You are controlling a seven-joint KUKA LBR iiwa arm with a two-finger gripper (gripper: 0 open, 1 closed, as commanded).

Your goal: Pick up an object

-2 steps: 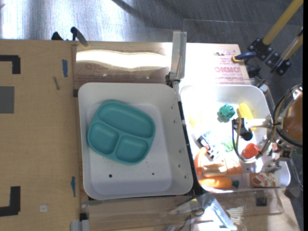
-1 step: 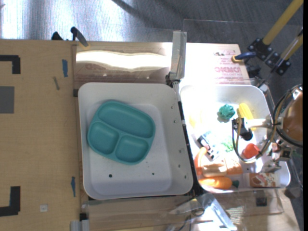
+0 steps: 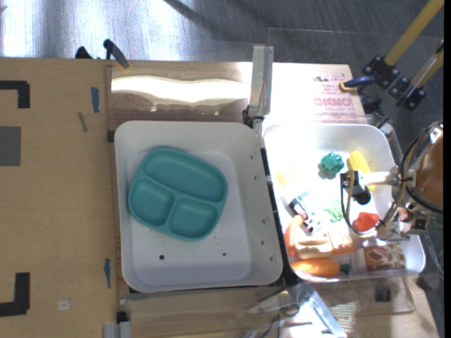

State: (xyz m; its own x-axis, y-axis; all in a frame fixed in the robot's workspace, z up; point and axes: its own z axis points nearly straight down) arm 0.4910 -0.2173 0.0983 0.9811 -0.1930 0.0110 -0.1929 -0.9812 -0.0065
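Bench (image 3: 56, 189), teal tray (image 3: 177, 193) in one bin (image 3: 141, 263), pincer (image 3: 390, 222) over other bin (image 3: 310, 136)

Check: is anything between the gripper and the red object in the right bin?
Nothing visible. The gripper sits just right of the red object in the right bin, with no item between them.

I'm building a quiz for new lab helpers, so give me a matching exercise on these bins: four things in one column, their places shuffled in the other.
Things
1. teal divided plate
2. yellow piece
3. orange piece
4. red piece

Places
A. right bin, lowest in the view
B. left bin, middle
C. right bin, upper part, beside a green toy
D. right bin, right side, close to the arm

Pairs: 1-B, 2-C, 3-A, 4-D
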